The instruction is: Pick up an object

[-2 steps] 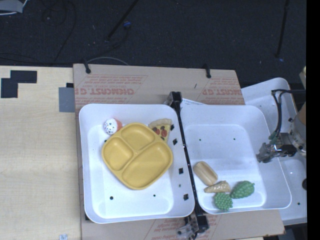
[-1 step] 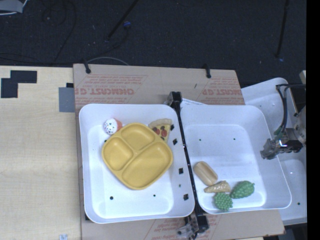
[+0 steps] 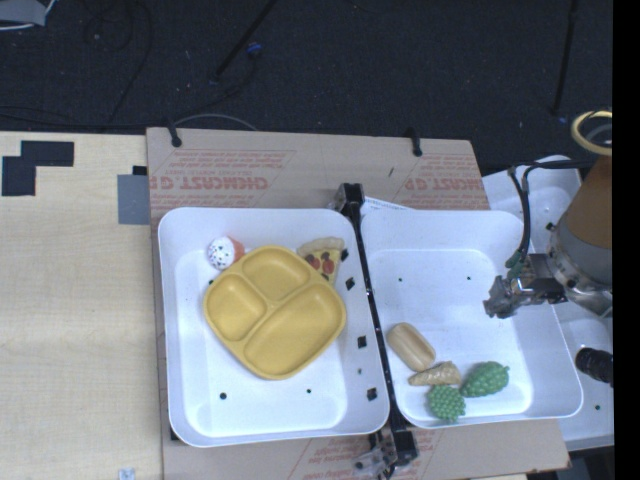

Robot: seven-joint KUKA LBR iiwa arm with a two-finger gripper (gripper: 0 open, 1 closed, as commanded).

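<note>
Now you see gripper (image 3: 503,301) at right edge of right bin (image 3: 450,233), jaw state unclear; bread roll (image 3: 411,346) near front edge.

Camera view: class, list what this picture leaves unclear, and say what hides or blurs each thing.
1. Gripper: small, dark and blurred at the right bin's edge; finger state unreadable.
2. Arm: cut off by the right edge.
3. Pizza slice toy: partly hidden behind the yellow divided plate.
4. Small white ball: too small to identify its markings.
5. Tan piece beside the green toys: too blurred to name.
</note>
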